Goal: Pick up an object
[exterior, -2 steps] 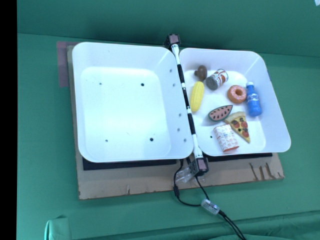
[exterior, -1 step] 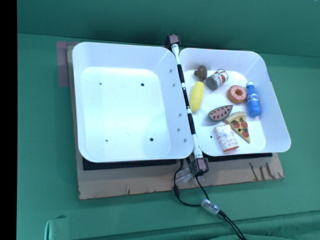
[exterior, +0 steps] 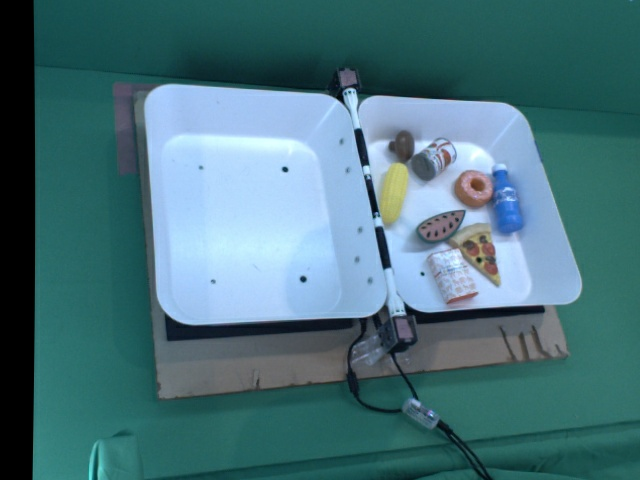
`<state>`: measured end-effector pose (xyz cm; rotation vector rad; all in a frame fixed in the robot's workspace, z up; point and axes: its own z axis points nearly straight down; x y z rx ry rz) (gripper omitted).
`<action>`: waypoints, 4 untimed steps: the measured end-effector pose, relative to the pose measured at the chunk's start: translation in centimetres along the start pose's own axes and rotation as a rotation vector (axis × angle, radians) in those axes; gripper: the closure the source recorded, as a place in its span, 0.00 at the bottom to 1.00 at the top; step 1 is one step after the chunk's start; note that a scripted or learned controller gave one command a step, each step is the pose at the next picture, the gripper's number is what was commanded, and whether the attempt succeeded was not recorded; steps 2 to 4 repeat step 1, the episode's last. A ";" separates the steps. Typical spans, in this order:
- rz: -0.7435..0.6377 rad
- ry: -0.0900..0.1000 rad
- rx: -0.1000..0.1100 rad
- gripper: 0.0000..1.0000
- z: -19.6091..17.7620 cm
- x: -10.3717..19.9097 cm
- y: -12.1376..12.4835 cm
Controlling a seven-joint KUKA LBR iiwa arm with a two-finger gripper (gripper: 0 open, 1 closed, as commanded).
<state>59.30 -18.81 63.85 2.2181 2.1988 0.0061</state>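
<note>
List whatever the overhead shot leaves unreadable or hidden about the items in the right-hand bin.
- Print on the lying can: too small to read.
- Label of the red-and-white packet: too small, slightly blurred.
- Blue bottle: label text too small.
- Dark brown item: too small to identify.
- Undersides of the corn and watermelon slice: hidden by the objects themselves.

Glossy smooth white plastic bins sit on rough brown cardboard over matt green cloth.

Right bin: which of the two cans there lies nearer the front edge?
The orange-and-white can, lying beside the pizza slice toy. The silver-ended can lies toward the back, beside the brown toy.
</note>
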 end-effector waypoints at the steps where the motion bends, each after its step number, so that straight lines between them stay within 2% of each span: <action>1: -0.002 -0.001 0.000 0.00 0.0 0.1 1.2; 4: -0.002 -0.001 0.000 0.00 0.0 0.1 1.2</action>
